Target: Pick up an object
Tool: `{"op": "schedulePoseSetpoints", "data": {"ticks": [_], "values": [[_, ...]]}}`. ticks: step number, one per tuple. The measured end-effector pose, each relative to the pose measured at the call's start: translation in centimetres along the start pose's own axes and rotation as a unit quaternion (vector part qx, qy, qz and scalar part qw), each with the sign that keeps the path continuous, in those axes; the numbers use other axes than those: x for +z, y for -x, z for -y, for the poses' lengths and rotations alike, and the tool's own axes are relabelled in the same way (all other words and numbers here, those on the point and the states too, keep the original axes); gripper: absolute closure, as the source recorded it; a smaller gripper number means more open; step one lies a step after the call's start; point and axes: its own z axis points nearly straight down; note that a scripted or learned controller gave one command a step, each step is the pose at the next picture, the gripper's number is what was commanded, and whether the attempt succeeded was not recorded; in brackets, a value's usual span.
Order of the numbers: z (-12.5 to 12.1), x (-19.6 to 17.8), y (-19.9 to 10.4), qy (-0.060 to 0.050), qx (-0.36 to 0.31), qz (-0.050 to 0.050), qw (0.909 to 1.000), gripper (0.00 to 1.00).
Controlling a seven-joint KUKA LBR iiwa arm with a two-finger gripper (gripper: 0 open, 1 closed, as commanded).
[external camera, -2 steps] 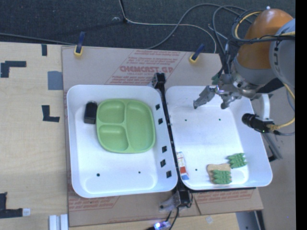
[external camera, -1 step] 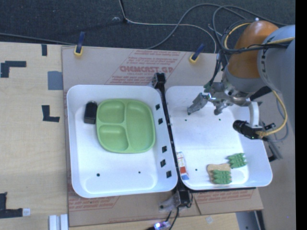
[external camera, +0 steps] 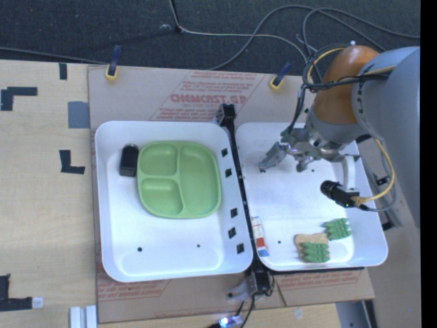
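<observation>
Gripper (external camera: 281, 157) hovers over right bin (external camera: 287, 203), far end; fingers spread, pinching nothing. Green toys (external camera: 324, 241) lie at near-right corner, well apart. You should centre above one toy, descend straight, then close.

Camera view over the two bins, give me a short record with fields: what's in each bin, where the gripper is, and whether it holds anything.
left bin: green divided plate; small black object touching the plate's left edge
right bin: green and tan toy pieces near the front right corner; small red and white item at the left wall
gripper: over the back part of the right bin
held object: none visible between the fingers
arm: reaches in from the right
</observation>
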Motion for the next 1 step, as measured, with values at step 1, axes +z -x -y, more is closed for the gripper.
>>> {"op": "schedulePoseSetpoints", "data": {"ticks": [1], "values": [[0.01,5.18,-0.06,0.002,0.000,0.000,1.0000,0.00]]}}
